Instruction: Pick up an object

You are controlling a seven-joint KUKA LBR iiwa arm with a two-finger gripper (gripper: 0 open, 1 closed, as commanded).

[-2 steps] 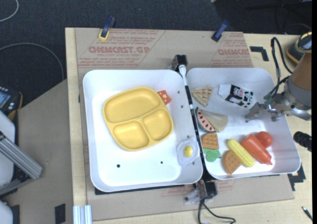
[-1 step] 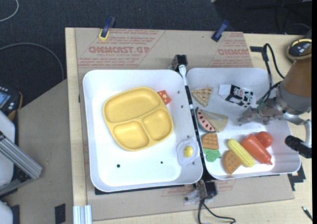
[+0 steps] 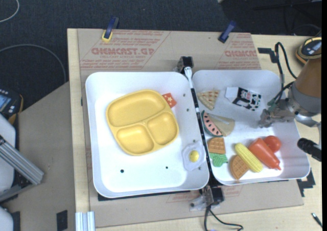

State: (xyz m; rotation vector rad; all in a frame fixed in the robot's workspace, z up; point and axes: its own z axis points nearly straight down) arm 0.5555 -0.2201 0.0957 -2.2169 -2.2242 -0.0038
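In the right bin [image 3: 225, 79], the pincer [image 3: 269, 116] hangs low near the far wall, its grip state impossible to tell, apparently poised above the hot dog [image 3: 266, 152] and corn [image 3: 248, 157] lying just below it.

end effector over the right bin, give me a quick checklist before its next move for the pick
1. End effector is inside the right bin, over bare floor: ok.
2. Something between its fingers: cannot tell, they are too small and blurred to read.
3. Target within reach: ok, the toy hot dog lies just below it and the black and white card just to its left.
4. Target free of neighbours: not ok, the hot dog touches the toy corn cob.
5. Descent path free of the bin wall: ok, it hangs inside the right rim.
6. Left bin items out of the way: ok, the yellow divided plate sits apart.
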